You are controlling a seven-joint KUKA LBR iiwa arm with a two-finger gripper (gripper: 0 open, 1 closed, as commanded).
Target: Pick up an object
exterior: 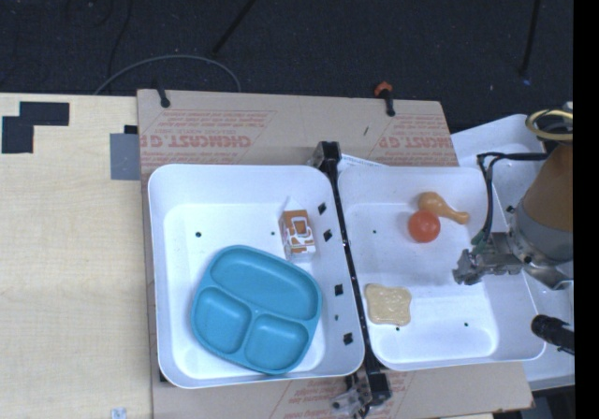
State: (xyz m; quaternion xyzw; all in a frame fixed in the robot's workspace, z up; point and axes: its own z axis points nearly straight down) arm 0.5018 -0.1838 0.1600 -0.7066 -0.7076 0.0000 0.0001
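- Right of frame: the gripper (471, 269) hovers at the right bin's (440, 344) edge; its state cannot be told.
- The red ball (423, 226), upper centre of that bin, looks light, smooth, liable to roll; grasp across its middle.

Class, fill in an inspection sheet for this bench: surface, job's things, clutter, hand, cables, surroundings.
Surface: two white bins, left bin and right bin, on cardboard.
Job's things: blue divided tray and small orange-and-white box in left bin; red ball, yellow drumstick-shaped toy, tan bread slice in right bin.
Clutter: nothing seen.
Hand: hand at right bin's right side, holding nothing visible.
Cables: black cables on dark floor behind.
Surroundings: wooden tabletop left.
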